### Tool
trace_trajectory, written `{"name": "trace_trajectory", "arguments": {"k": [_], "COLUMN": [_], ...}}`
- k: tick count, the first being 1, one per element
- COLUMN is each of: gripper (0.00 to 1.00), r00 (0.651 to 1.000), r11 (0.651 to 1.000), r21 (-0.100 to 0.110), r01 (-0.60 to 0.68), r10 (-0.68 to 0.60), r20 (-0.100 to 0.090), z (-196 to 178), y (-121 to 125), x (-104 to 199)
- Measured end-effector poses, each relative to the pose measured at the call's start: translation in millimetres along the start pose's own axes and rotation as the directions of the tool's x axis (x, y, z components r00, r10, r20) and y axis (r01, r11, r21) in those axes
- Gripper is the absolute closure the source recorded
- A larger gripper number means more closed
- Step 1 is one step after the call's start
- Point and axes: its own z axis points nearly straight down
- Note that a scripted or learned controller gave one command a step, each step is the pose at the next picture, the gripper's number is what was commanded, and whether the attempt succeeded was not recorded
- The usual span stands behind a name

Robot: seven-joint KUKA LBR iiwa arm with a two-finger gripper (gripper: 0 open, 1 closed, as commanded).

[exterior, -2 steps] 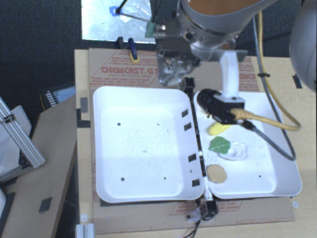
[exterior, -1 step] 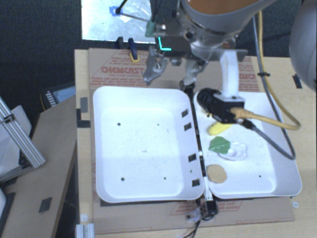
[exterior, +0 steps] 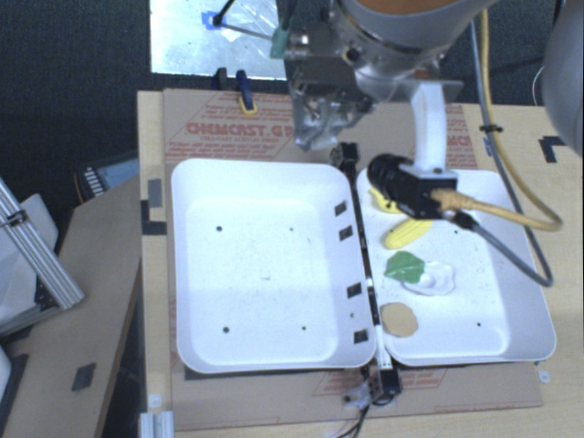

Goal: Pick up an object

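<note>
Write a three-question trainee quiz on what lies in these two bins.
1. True or false: the yellow corn-shaped toy lies in the left bin.
2. Which item sits nearest the divider between the bins? A) round tan disc B) green leaf-shaped piece C) white piece
3. Fill in: the green leaf-shaped piece touches the ____ piece.

Key: 1 false, it lies in the right bin. 2 A. 3 white.

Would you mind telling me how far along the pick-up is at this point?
Nothing looks picked yet. The yellow object, green piece, white piece and tan disc all lie in the right bin. The gripper is above the bench behind the bins, with nothing visible between its fingers. Reaching down, grasping and lifting an object all remain.
</note>
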Motion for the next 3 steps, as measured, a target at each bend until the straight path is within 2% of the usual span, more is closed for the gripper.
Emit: {"name": "trace_trajectory", "arguments": {"k": [1,2,3], "gripper": [1.0,1.0,1.0], "r00": [1.0,1.0,1.0], "r11": [1.0,1.0,1.0], "r21": [0.01,-0.004,0.003], "r01": [-0.003,-0.008,-0.005], "r10": [0.002,0.008,0.005], "r20": [0.006,-0.001,0.002], "z": [75.7,8.1,11.5], "y": [-12.3,17.7,-0.6], "x": [13.5,13.1,12.9]}}
